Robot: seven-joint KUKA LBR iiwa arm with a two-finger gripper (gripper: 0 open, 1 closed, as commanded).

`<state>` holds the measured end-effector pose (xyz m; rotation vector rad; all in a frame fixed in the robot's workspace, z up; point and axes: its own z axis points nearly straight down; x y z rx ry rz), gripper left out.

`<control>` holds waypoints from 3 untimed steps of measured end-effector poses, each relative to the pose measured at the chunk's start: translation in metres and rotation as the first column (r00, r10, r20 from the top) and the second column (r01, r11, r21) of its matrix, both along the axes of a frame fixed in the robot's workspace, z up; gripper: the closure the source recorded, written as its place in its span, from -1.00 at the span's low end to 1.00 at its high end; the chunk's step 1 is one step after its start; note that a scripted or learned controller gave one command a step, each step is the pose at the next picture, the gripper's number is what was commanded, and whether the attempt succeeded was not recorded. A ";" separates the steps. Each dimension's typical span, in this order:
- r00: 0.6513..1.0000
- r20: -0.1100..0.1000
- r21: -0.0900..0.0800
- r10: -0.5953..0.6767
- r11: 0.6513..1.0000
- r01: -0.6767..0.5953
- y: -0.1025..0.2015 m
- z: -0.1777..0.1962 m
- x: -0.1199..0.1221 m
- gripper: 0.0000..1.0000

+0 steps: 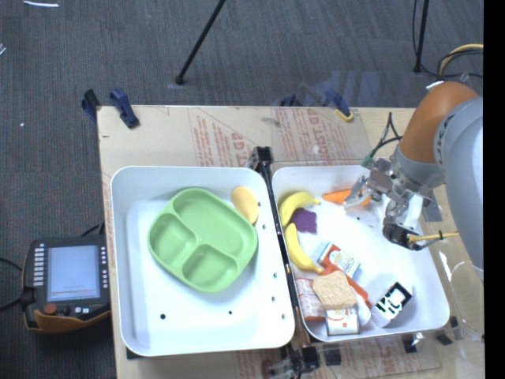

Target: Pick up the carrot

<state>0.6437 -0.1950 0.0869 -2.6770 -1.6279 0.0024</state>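
Right now I see the carrot [338, 196] lying near the far wall of the right bin [435, 290], just past the upper end of the banana [293, 227], with the gripper [364, 198] right at its right-hand tip. From my screen I cannot tell how the jaws stand, nor whether they touch the carrot. Over in the left bin [134, 306] sit a green divided plate [203, 239] and a yellow lemon [245, 203] at its far edge.

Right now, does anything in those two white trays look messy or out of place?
Mostly the right bin: food items lie piled together, a cracker atop small cartons. In the left bin, the green plate sits askew, a yellow item against its rim. No spill or damage visible.
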 end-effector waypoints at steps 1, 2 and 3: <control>0.979 -0.010 0.002 -0.205 0.979 0.205 -0.002 -0.002 -0.002 -1.00; 0.979 0.001 -0.004 -0.204 0.979 0.204 0.046 0.000 -0.011 -1.00; 0.979 -0.002 -0.003 -0.202 0.979 0.202 0.046 0.010 -0.011 1.00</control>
